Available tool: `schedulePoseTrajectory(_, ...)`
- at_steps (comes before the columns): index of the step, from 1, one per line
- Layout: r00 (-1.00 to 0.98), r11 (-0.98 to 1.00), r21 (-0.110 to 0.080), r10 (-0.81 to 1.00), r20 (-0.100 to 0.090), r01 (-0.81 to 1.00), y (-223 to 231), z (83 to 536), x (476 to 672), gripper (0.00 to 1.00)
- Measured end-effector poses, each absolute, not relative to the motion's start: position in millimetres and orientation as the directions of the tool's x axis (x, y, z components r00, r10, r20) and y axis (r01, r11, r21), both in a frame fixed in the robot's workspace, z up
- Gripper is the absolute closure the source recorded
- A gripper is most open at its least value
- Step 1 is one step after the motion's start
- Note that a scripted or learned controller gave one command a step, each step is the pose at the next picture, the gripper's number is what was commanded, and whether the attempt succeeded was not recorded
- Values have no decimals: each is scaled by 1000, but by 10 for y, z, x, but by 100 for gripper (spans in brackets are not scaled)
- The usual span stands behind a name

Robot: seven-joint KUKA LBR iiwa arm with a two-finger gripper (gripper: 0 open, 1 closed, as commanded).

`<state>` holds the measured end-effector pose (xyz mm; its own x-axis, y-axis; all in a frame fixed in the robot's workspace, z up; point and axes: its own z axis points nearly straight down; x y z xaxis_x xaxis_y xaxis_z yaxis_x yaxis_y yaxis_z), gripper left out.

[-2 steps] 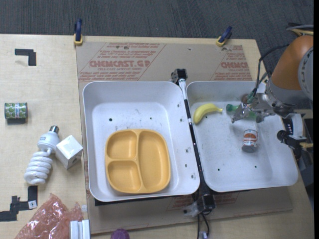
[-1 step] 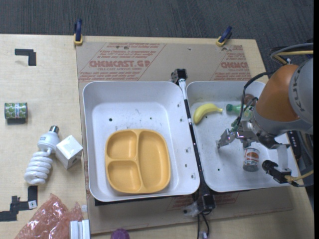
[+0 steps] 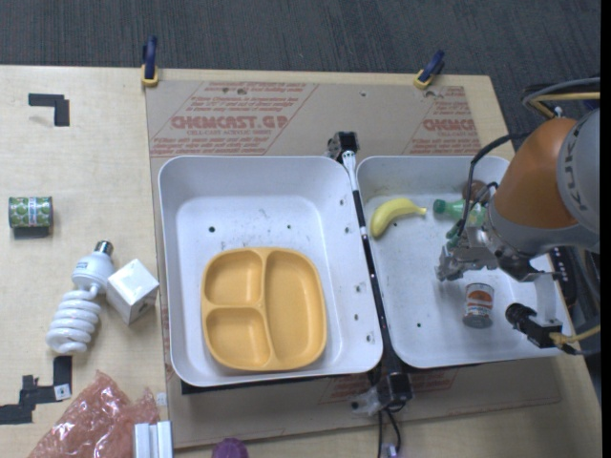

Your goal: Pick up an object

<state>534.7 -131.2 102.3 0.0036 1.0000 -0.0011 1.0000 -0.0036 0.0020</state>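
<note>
1. Nearest me in the right-hand shallow white plastic bin point(image 3: 420, 337): a small clear jar with an orange label and dark lid point(image 3: 478, 304), upright on the bin floor near the front right. Looks like the easiest candidate, since it stands free with bare floor on most sides.
2. Just behind and left of it sits the metal two-finger gripper point(image 3: 455, 263), low over the bin floor. I can't tell from this slanted view how its pincer is set or whether anything is in it. I see nothing I'd call held.
3. I judge the step in hand as lining up on a target, with no grasp made yet. To do it well, I'd centre the gripper over the jar before descending, not come at it sideways. A nudge could tip it.
4. Risk: the jar is round and probably slick, so I'd want the grip across its body below the lid.
5. Further back: a yellow curved banana point(image 3: 393, 214), lying flat near the dividing wall. It's close to the wall, so that side has little room.
6. Right of the banana, a small green object point(image 3: 449, 207), partly hidden by the grey arm with the orange band point(image 3: 544, 184). Can't tell what it is.
7. Left-hand white bin point(image 3: 181, 275) holds a yellow three-compartment plastic tray point(image 3: 264, 307). It's well away from the gripper and flat, so I'd skip it.
</note>
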Motion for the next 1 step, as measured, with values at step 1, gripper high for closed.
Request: schedulePoseTrajectory(1,3,-3,2,1000,-1,1000,-1311,1023,5347,0)
